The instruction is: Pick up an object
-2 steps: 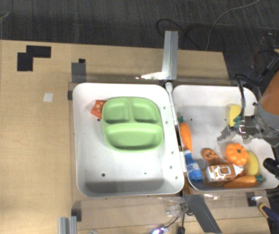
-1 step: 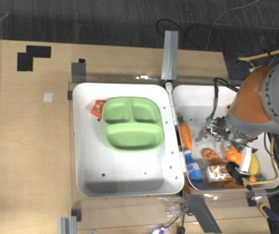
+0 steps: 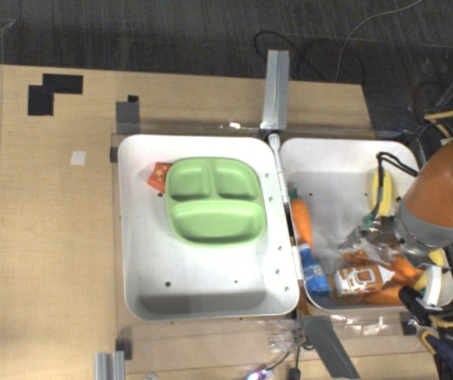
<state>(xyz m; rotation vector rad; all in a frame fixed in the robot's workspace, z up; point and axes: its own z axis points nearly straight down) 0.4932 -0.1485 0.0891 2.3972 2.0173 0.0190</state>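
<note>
The right bin (image 3: 329,176) holds a pile of toy food along its near and right sides. An orange carrot (image 3: 301,222) lies by the divider, with a blue-and-white packet (image 3: 314,276) below it. A brown-and-white carton (image 3: 363,280) rests on orange pieces (image 3: 405,269) at the near edge. A yellow banana (image 3: 380,192) lies at the right wall. My gripper (image 3: 374,236) hangs low over the pile, just above the carton and left of the orange wrist band (image 3: 444,188). Its metal fingertips sit among the objects and are hard to make out.
The left bin (image 3: 203,291) holds a green divided plate (image 3: 214,199) with a small red item (image 3: 158,177) at its upper left corner. Black cables (image 3: 393,161) loop over the right bin's far corner. A white-and-green item (image 3: 435,285) lies at the right bin's near right corner.
</note>
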